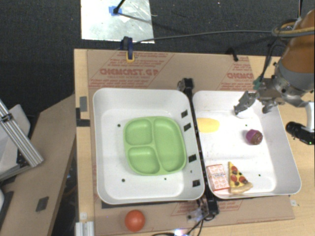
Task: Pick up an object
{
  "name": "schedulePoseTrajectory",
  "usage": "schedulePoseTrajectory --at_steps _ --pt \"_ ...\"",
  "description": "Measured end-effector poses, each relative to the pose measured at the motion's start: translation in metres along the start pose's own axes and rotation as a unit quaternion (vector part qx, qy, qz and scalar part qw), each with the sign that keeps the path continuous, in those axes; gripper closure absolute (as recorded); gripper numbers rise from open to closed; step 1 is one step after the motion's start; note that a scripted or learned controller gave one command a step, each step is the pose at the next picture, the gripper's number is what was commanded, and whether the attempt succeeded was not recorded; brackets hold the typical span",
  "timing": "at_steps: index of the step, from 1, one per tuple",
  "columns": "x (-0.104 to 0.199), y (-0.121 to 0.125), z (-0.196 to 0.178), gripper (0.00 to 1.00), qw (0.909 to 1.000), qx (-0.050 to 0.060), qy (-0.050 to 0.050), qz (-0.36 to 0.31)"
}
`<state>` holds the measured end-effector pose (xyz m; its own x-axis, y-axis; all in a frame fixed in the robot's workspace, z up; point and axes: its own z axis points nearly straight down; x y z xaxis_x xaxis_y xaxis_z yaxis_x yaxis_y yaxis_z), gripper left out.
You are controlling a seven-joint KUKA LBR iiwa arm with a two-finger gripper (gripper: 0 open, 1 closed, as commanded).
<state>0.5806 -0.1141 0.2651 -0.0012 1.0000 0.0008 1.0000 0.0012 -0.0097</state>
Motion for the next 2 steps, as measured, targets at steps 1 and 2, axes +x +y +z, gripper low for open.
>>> schedulePoseTrajectory --at_steps 1,2 --pt "0.000 0.002 -0.006 0.00 1.0000 -0.005 -0.001 -0.001" --pt "0.002 -0.002 0.036 0.00 1.0000 -0.004 0.000 0.000"
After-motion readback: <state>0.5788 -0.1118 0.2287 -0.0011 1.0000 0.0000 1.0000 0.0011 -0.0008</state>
